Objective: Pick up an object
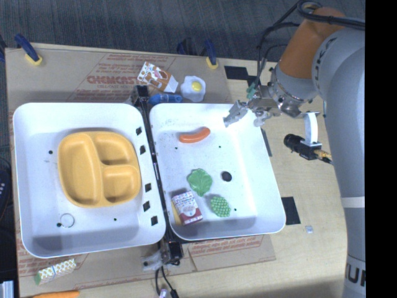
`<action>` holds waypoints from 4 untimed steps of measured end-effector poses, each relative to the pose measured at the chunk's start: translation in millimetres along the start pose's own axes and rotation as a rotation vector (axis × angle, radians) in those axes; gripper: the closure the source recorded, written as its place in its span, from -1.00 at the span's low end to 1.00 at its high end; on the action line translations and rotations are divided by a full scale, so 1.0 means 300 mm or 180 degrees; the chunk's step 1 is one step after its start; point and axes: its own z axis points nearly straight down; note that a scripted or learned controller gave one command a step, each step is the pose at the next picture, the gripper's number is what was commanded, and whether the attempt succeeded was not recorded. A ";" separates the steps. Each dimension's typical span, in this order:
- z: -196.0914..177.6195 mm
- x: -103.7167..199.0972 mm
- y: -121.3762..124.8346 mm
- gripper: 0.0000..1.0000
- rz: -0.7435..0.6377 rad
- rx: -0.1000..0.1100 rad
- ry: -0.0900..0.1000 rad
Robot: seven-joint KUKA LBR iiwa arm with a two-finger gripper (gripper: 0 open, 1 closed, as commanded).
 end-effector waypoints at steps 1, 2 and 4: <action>0.360 0.143 0.086 -1.00 -0.0223 -0.0033 -0.0009; 0.377 0.248 -0.016 -1.00 -0.0270 0.0000 -0.0003; 0.043 0.457 -0.123 1.00 -0.1660 -0.0006 -0.0004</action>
